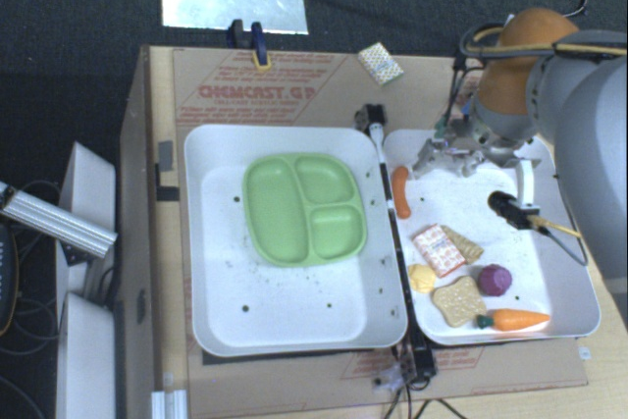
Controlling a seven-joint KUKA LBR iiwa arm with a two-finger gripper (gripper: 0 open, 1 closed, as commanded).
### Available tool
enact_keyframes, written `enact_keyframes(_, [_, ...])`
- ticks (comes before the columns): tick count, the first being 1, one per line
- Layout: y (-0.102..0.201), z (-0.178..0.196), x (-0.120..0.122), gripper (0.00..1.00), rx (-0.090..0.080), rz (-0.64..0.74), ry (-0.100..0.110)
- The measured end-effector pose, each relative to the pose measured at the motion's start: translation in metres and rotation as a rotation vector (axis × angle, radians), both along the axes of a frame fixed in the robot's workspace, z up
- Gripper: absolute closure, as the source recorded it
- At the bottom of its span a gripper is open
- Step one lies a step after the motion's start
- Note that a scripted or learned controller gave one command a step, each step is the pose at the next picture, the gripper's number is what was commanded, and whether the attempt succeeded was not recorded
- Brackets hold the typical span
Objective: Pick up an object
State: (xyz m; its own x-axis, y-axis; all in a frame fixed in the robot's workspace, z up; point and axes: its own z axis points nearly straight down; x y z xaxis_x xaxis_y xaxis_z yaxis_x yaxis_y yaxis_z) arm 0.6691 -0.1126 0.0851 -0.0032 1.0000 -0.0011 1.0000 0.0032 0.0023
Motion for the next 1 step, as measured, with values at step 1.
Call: enact_keyframes(1, [-0.0143,0.0005,0.0002,0.0,0.0,-0.002,-0.001])
